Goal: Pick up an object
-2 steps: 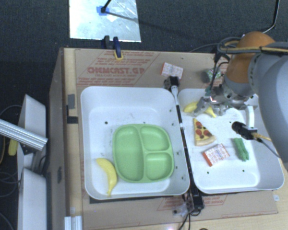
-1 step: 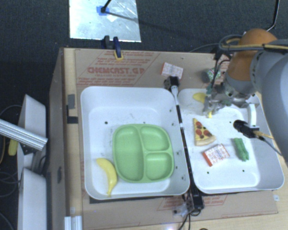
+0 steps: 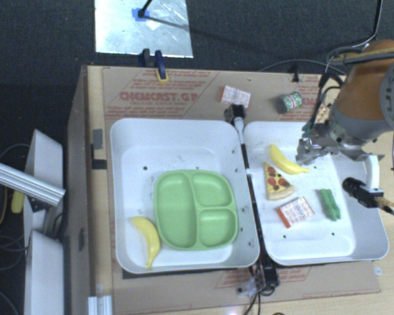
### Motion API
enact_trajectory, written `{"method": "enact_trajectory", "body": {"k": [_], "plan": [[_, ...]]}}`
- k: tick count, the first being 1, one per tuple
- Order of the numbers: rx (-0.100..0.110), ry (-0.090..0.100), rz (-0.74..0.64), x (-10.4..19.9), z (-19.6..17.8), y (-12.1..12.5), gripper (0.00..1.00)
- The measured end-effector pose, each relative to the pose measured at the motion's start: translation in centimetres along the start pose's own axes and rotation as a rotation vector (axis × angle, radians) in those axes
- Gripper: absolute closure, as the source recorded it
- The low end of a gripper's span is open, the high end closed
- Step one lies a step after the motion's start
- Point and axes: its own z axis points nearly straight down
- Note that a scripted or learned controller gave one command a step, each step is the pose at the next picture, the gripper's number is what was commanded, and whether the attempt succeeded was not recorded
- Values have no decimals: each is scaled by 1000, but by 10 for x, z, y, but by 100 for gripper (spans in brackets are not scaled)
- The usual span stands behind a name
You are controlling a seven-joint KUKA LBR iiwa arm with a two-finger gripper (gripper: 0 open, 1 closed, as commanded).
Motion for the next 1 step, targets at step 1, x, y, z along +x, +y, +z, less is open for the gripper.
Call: {"method": "enact_trajectory", "body": {"k": [1], "plan": [[2, 1, 0, 0, 1, -1, 0]]}}
